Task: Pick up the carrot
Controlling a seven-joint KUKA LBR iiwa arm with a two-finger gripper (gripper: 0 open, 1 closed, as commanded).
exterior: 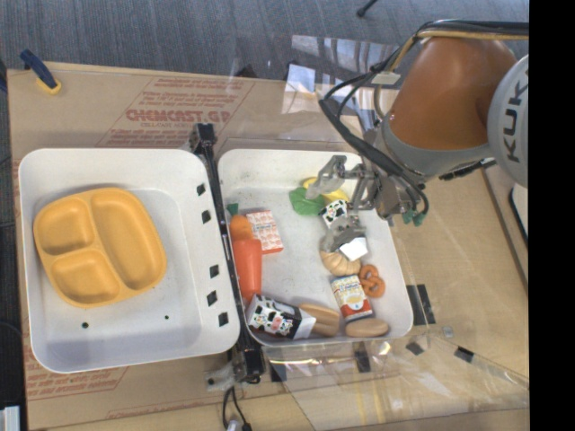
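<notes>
The carrot [246,259] lies along the left wall of the right bin [269,164], its length running from 12 to 6 o'clock, untouched. Just beside it at 2 o'clock is a small red and white packet [266,230]. At its 6 o'clock end sits a black and white carton [273,317], with a hot dog [322,318] further toward 3 o'clock. A can [349,296] and a pretzel [372,282] lie near the bin's 4 o'clock corner. The gripper [344,187] hangs well apart from the carrot, at its 2 o'clock, over a green and yellow toy [311,197] and a small carton [335,211]; whether it is wide or narrow I cannot tell. The left bin [54,164] holds a yellow divided plate [97,244].
</notes>
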